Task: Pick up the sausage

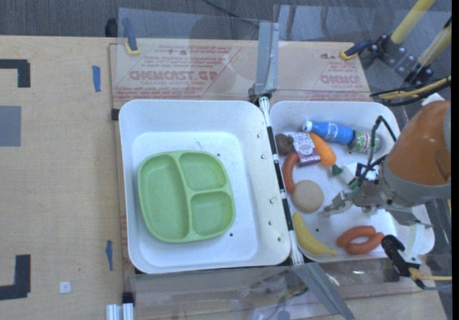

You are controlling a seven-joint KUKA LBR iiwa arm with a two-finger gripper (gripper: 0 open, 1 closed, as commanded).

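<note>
A curved orange-red sausage [289,171] lies along the left wall of the right bin [281,112], between a brown lump and a tan round ball [308,195]. A second, thicker red sausage-like piece [360,240] lies near the bin's front right corner. My gripper [343,202] hangs low over the bin's middle, right of the tan ball and just above the thicker red piece. It is about a hand's width from the curved sausage. Nothing shows in its grasp.
The right bin also holds a blue bottle [330,130], an orange carrot [323,148], a small printed packet [306,148], a brown lump [285,143] and a yellow banana [310,237]. The left bin [136,125] holds a green divided plate [186,195]. Cables trail by the arm.
</note>
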